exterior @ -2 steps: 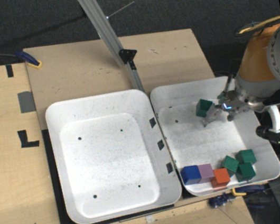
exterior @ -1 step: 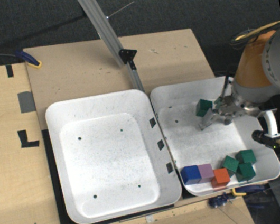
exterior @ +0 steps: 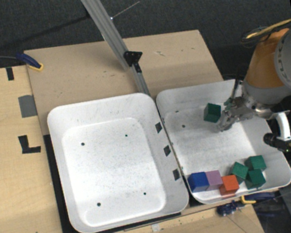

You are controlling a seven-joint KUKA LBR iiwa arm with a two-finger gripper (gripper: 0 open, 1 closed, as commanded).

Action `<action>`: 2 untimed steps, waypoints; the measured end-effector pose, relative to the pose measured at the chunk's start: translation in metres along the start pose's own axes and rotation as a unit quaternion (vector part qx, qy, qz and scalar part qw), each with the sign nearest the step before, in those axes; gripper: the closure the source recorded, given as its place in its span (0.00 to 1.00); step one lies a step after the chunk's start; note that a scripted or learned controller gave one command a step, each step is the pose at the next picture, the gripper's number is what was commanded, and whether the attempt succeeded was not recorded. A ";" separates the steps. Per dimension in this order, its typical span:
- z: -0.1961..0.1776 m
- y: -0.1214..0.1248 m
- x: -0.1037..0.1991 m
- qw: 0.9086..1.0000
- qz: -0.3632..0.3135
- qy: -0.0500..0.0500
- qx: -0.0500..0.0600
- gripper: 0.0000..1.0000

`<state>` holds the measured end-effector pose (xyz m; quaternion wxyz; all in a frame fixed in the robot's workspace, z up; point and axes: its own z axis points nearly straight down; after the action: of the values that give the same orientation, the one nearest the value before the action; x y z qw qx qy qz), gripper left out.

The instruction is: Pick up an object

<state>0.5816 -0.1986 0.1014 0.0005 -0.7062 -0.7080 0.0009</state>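
**Gripper down in the right bin beside a lone green cube**

From my screen I see the arm (exterior: 277, 70) reaching in from the right, grey with its orange band, and the gripper (exterior: 227, 118) low over the right bin (exterior: 187, 100), in that bin's upper half. A dark green cube (exterior: 212, 112) sits just left of the gripper, close against it or touching. I cannot make out whether the cube is between the fingers, nor how far apart they stand; the metal parts there blur together from this angle.

The rest of the objects are bunched along the near edge of the right bin. I count 6 there: a blue cube (exterior: 198, 181), a pale purple block (exterior: 214, 178) touching it on its right, an orange block (exterior: 230, 183) just beside that, and 3 green cubes at the right end, 1 (exterior: 239, 169) next to the orange block, 1 (exterior: 257, 163) further right, and 1 (exterior: 255, 178) in front of those 2. All of them are well apart from the gripper.

The left bin (exterior: 111, 161) lies side by side with the right one on the wooden surface (exterior: 76, 69). A slanted metal rail (exterior: 110, 27) crosses the surface from the top and ends between the 2 bins.
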 end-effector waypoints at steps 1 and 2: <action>-0.060 -0.001 -0.008 1.000 0.001 -0.001 -0.003 1.00; -0.114 0.001 -0.008 1.000 0.001 -0.001 -0.004 1.00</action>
<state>0.5824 -0.2063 0.2149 -0.0024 -0.7066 -0.7076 -0.0011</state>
